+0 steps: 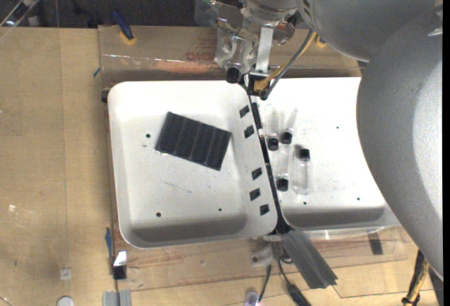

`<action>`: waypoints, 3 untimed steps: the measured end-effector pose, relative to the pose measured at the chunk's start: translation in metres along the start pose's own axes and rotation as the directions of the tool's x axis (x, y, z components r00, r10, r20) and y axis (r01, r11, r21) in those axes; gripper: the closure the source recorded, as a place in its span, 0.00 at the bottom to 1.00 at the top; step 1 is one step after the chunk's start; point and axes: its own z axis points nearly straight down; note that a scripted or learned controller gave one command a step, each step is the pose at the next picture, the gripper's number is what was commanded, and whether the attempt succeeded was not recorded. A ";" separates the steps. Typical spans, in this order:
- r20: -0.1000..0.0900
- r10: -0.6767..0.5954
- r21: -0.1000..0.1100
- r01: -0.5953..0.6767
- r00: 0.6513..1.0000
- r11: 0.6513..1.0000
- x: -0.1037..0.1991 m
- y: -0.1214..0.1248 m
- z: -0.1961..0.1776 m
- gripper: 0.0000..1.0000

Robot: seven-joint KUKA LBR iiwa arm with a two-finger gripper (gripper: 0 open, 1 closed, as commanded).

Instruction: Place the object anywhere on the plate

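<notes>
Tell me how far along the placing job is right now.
Nothing looks placed yet: the black ribbed plate in the left bin is bare. The gripper sits at the bins' far edge. The clear black-capped vials lie in the right bin, awaiting pickup and transfer.

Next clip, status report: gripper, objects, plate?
Gripper above the bins' far edge, nothing visibly held. Clear vials lying in right bin. Black plate in left bin, bare.

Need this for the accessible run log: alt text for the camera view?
A grey arm's two-finger gripper hangs over the far end of the divider between two shallow white bins. A flat black ribbed rectangular plate lies in the left bin; small clear black-capped vials lie in the right bin.
</notes>
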 end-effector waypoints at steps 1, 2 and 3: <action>-0.001 -0.029 -0.002 0.029 1.000 1.000 -0.032 0.011 -0.023 1.00; 0.000 -0.143 -0.003 0.143 0.990 0.990 -0.018 0.006 -0.042 1.00; 0.001 -0.242 0.001 0.242 0.970 0.970 -0.026 0.008 -0.043 1.00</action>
